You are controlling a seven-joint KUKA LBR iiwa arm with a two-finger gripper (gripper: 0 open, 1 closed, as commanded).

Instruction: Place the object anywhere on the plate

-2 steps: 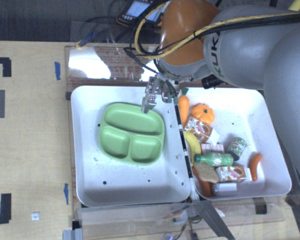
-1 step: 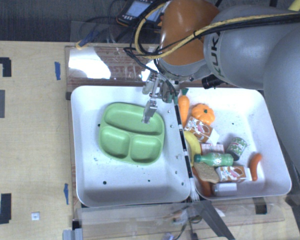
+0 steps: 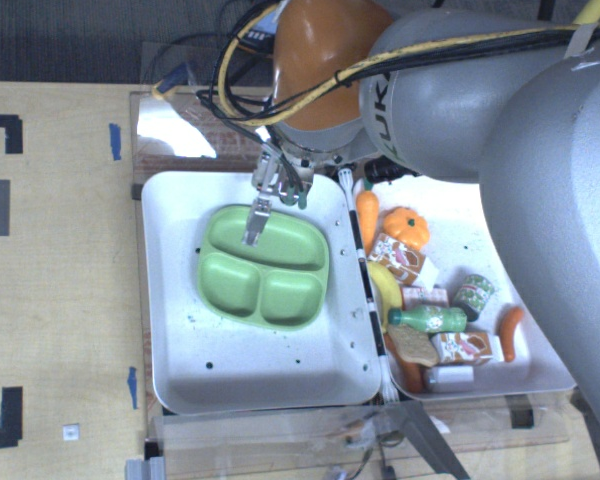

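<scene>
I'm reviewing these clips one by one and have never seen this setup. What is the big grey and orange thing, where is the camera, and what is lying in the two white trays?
The big grey and orange shape is a robot arm, reaching in from the right. One fixed camera looks down on the bench at a slant. At the arm's tip is its pincer, a two-finger grasping part, hanging over the green plate, which has three compartments and lies in the left bin. I cannot tell whether it holds anything. The right bin holds toy groceries: a carrot, an orange pumpkin-like piece, a banana, a green bottle, a small can and some packets.
</scene>
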